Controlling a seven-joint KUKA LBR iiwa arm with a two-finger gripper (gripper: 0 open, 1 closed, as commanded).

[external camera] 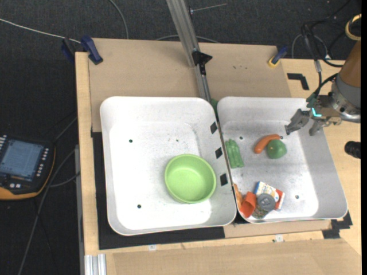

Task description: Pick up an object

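The two-finger gripper [306,123] hangs over the upper right part of the right shallow white bin [327,171], fingers spread apart w/ nothing between them. It sits at the end of the grey arm w/ orange band [351,67], which comes in from the right edge.

Nearest thing to the gripper: a small green round object w/ an orange carrot-like piece [272,146] touching its upper left side, lying just below and left of the fingertips, apart from them. Further left of the gripper, against the bin's left wall, lies a pale green ribbed oblong piece [233,153]. Well below the gripper, near the bin's front rim, is a small heap: an orange scoop-like piece [247,203], a grey round disc [265,202] and a colourful printed packet [273,193] (the three touch or overlap; can't tell exactly how they stack).

Far left of the gripper, in the left shallow white bin [132,148], a light green plastic bowl [190,178] stands upright near that bin's right front corner. Both bins rest side by side on the tan wooden bench [143,67].
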